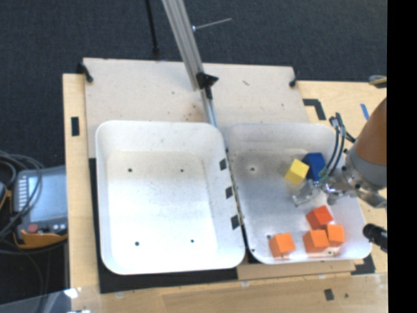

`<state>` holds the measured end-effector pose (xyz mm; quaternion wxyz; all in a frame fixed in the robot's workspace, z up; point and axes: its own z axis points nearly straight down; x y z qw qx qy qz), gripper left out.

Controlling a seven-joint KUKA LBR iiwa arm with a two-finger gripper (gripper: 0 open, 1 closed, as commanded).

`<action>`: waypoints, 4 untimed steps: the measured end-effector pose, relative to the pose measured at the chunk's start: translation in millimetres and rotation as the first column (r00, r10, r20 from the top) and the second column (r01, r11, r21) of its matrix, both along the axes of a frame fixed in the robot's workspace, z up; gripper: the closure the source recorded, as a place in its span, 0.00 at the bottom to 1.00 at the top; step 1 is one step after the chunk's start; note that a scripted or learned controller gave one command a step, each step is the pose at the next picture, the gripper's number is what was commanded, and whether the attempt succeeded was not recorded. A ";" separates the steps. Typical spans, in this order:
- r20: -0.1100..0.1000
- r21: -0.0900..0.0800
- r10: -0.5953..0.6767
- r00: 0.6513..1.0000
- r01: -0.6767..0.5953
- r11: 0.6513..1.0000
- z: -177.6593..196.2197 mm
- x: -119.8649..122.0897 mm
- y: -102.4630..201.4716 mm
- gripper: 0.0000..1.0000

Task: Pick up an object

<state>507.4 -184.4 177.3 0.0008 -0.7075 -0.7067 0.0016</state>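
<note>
Right bin is holding six blocks: four orange, one yellow, one blue. Claw is hanging just below the yellow block; grip state cannot be told.

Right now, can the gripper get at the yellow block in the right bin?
Probably yes. The gripper hangs just below the yellow block, with bare bin floor between them. The blue block touching its right side may crowd a finger.
</note>
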 end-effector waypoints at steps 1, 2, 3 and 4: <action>0.020 -0.011 -0.001 1.000 0.001 1.000 -53.4 4.8 -8.9 0.00; 0.028 -0.009 -0.007 1.000 0.007 1.000 -40.6 7.3 -8.7 1.00; 0.011 -0.001 0.004 1.000 -0.004 1.000 20.5 2.2 -7.7 1.00; 0.013 -0.002 0.006 1.000 -0.006 1.000 82.0 4.3 -1.5 1.00</action>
